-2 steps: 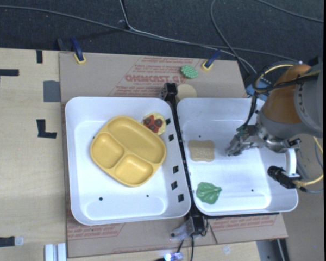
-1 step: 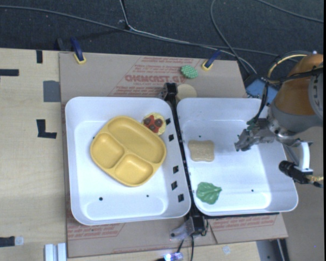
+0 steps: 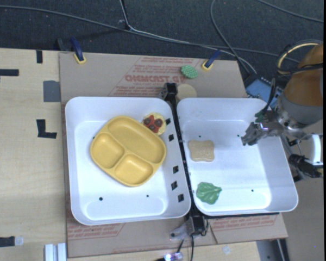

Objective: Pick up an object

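In the right bin (image 3: pixel 261 170) lie a tan slice of toast (image 3: pixel 201 150) near its left wall and a green leafy piece (image 3: pixel 208 192) near its front left corner. My gripper (image 3: pixel 251 135) hangs over the bin's right part, to the right of the toast and apart from it. I see nothing held by it. The left bin (image 3: pixel 81 200) holds a yellow divided plate (image 3: pixel 128 150) and a small pizza-like piece with red dots (image 3: pixel 154 123) by the plate's far right edge.
A green dotted disc (image 3: pixel 188 71) lies on the cardboard behind the bins. Cables run across the dark floor at the back. Blue-yellow clamps (image 3: pixel 77 52) hold the cardboard at its far edge. The arm's grey body (image 3: pixel 304 99) rises at the right.
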